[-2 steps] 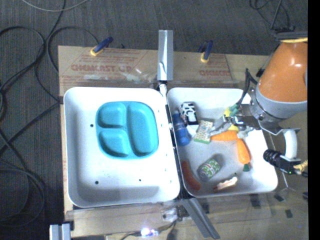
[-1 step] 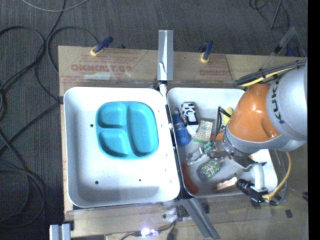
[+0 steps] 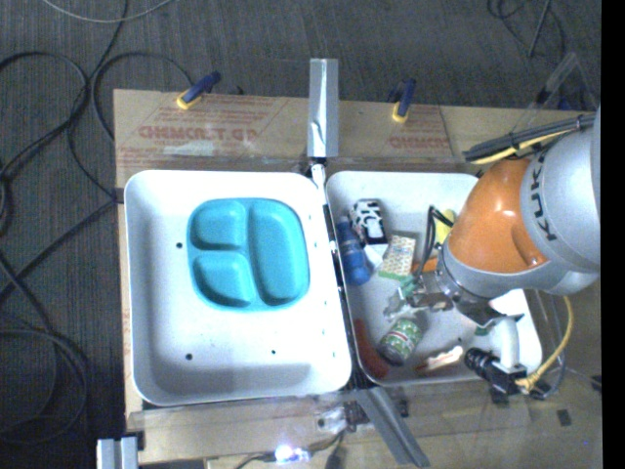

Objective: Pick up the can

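Pincer (image 3: 415,296) grip unclear, above can (image 3: 401,338) | right bin (image 3: 444,186) | cardboard bench (image 3: 244,130) | dark carpet (image 3: 98,57)

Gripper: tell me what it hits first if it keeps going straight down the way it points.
Most likely the green can, lying on its side in the right bin just below the gripper. Depth is hard to judge from this slanted view, so it may land slightly beside the can.

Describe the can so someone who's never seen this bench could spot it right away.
Look in the right bin, the cluttered one under the arm. Near its front edge lies the can, a small green cylinder on its side, just below the gripper. It is the only green, round-bodied thing there; the bottle is blue.
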`<state>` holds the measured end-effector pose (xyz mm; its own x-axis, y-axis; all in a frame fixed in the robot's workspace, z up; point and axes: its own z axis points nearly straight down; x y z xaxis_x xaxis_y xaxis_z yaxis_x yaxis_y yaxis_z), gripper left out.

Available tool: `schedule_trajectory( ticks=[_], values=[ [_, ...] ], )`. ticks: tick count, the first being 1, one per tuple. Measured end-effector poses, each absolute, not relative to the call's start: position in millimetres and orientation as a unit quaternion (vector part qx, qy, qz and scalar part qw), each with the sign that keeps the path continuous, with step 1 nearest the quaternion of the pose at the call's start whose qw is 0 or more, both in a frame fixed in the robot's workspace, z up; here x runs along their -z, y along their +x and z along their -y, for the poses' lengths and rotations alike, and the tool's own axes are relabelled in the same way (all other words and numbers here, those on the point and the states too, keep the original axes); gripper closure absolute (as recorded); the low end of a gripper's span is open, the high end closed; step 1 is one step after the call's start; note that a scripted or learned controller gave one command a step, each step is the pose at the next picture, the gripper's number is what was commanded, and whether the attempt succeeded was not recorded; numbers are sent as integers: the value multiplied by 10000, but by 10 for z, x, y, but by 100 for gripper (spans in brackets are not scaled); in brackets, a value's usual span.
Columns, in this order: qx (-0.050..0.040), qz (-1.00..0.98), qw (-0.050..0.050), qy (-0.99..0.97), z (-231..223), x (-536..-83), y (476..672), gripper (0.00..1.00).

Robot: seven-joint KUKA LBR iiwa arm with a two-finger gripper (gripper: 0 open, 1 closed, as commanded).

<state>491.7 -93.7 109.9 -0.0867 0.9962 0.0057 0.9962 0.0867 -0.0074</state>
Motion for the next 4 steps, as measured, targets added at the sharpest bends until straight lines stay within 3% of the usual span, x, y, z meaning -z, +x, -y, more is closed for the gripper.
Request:
schedule_trajectory(
  ticks=[1,2,3,4],
  values=[
    [-9,7371,46,-6758,937,-1098,4916,0],
    [41,6741,3,-7386,1078,-891,4870,0],
    [45,6737,-13,-7390,1086,-985,4879,100],
    [-2,6226,-5,-7825,355,-2357,4934,100]
  ],
)
